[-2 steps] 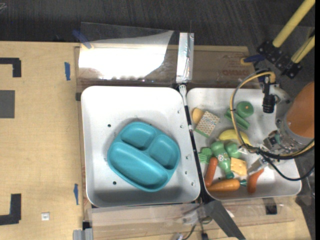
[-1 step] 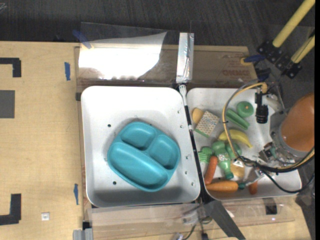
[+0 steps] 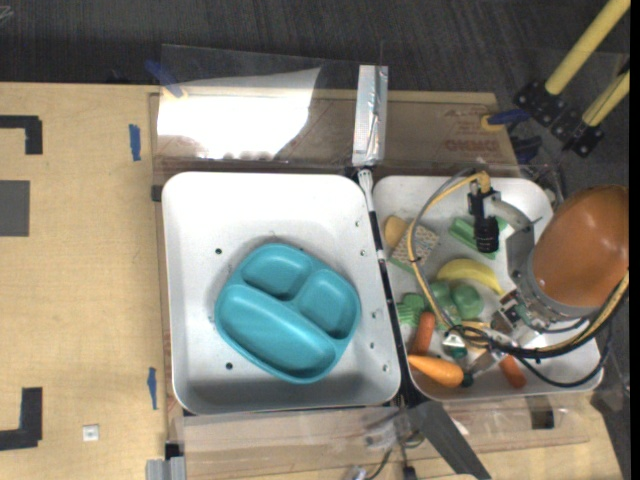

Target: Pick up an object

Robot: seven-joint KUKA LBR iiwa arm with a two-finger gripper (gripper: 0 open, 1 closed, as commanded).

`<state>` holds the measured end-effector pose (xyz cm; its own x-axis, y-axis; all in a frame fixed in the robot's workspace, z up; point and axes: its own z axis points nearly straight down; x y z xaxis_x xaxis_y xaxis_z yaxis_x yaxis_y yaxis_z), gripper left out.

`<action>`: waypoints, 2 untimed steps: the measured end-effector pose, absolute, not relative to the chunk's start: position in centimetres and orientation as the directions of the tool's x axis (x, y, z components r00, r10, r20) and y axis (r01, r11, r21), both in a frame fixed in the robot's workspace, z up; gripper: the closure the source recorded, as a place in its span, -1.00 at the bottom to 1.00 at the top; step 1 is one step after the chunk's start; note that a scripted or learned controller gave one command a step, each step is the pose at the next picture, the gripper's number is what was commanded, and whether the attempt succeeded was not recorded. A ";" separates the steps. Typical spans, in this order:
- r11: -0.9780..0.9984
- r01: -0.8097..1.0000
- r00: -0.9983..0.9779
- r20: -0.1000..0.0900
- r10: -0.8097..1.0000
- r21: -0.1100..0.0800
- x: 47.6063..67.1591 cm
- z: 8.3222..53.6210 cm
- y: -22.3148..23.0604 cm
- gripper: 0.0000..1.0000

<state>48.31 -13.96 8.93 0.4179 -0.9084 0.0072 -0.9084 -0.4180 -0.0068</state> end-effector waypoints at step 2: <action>-0.710 -0.704 0.710 0.005 -0.704 -0.003 48.5 8.8 -18.8 -1.00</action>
